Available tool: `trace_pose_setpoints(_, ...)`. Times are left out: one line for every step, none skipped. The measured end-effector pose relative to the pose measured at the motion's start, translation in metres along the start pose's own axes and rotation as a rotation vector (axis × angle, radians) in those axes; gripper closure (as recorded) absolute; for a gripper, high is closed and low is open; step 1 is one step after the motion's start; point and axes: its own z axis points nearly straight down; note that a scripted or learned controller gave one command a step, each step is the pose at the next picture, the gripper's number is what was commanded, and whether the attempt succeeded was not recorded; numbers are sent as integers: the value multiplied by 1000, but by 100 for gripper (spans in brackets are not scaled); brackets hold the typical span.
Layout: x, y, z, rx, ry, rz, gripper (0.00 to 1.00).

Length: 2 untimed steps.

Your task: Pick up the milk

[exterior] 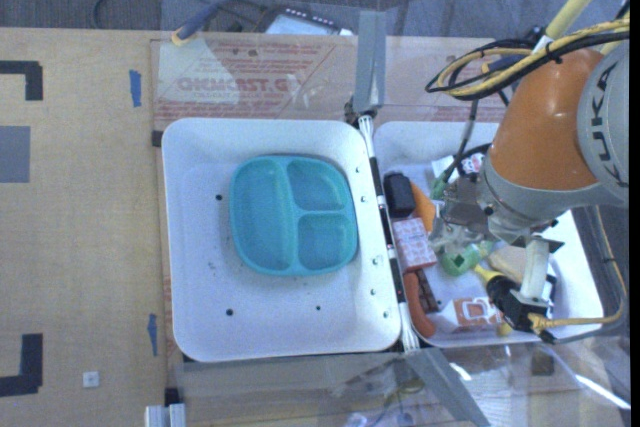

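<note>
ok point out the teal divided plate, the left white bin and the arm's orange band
teal divided plate (294, 215), camera view, centre ridge.
left white bin (195, 245), camera view, bare floor.
orange band (545, 130), camera view, middle of its dome.

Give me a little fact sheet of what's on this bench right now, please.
left bin: holds a teal divided plate
right bin: crowded with small items, among them a black object, an orange piece, a green item
arm: reaches over the right bin
claw: low among the items; its state cannot be told
milk: cannot be picked out in the clutter
</note>
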Motion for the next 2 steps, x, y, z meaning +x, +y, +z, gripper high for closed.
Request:
trace_pose_setpoints(35,-15,4,-1,0,-156,100)
trace_pose_setpoints(106,-31,22,0,-1,-263,100)
